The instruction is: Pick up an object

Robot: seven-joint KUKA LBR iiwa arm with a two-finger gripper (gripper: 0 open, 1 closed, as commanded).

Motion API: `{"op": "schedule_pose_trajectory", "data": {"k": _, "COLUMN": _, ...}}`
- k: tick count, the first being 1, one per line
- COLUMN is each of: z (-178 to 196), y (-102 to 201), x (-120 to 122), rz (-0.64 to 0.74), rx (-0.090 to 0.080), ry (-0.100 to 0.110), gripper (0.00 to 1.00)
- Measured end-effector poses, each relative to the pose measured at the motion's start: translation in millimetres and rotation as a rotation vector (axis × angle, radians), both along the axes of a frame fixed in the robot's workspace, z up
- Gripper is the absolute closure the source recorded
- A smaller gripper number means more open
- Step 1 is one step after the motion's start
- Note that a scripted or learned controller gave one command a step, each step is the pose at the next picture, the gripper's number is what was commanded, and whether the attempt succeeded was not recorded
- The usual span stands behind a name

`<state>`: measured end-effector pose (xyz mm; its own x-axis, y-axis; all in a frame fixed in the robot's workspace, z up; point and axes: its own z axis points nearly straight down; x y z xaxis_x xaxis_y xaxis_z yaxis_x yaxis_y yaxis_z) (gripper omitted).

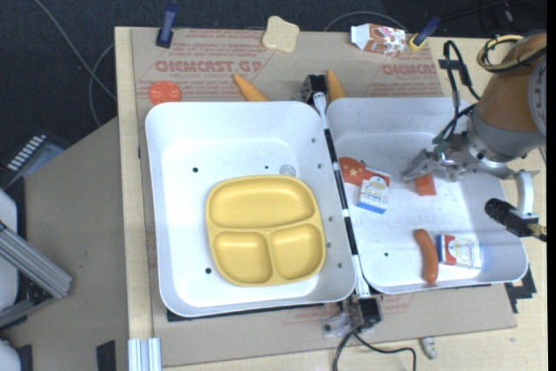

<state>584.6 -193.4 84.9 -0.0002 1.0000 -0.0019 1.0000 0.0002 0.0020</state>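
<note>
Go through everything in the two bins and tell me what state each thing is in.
yellow tray: flat in the left bin, its three compartments bare.
small carton: lying on its side in the right bin.
sausage: lying flat near the right bin's front.
packet: flat beside the sausage.
pincer: low over a small red piece.

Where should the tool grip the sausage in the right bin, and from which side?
Grip the sausage across its middle, coming straight down from above. It lies flat on the bin floor, long and narrow, running roughly toward the near rim, so the fingers should close across its short width. A small carton lies close on its right, so that finger probably has little room; the left side looks freer.
</note>
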Motion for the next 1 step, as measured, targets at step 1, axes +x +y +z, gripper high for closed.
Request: {"op": "schedule_pose_trajectory", "data": {"k": 1, "z": 12.3, "y": -1.0, "x": 1.8, "rz": 0.001, "rx": -0.005, "ry": -0.008, "gripper": 1.0}}
